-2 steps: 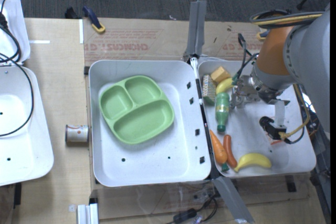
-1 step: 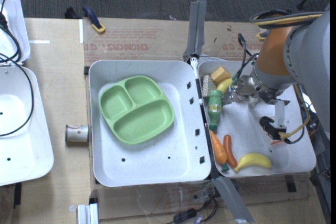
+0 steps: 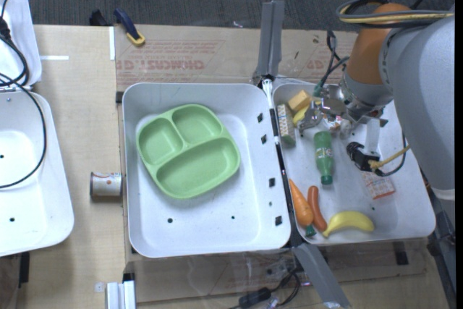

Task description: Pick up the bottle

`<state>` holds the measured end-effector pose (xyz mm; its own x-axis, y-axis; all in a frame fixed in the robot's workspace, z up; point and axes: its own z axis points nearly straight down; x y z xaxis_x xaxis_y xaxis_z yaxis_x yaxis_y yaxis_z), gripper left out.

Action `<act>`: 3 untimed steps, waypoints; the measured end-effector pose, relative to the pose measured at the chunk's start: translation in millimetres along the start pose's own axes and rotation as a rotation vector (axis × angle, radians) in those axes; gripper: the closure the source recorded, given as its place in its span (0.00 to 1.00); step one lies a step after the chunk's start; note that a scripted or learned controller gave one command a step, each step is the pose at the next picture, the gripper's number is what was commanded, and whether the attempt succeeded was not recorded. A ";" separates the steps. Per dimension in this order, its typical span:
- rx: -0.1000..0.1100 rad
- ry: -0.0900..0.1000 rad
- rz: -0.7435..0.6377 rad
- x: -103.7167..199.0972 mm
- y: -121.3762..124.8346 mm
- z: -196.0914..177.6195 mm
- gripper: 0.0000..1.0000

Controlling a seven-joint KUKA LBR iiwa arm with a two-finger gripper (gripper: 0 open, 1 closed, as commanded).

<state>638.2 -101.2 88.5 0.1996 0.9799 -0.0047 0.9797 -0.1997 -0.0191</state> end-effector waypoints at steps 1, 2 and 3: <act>-0.013 0.005 0.324 -0.3 -26.5 -0.8 0.00; -0.015 0.006 0.492 -59.6 -45.6 -107.3 0.00; -0.012 0.006 0.342 -41.7 -29.6 -27.1 0.00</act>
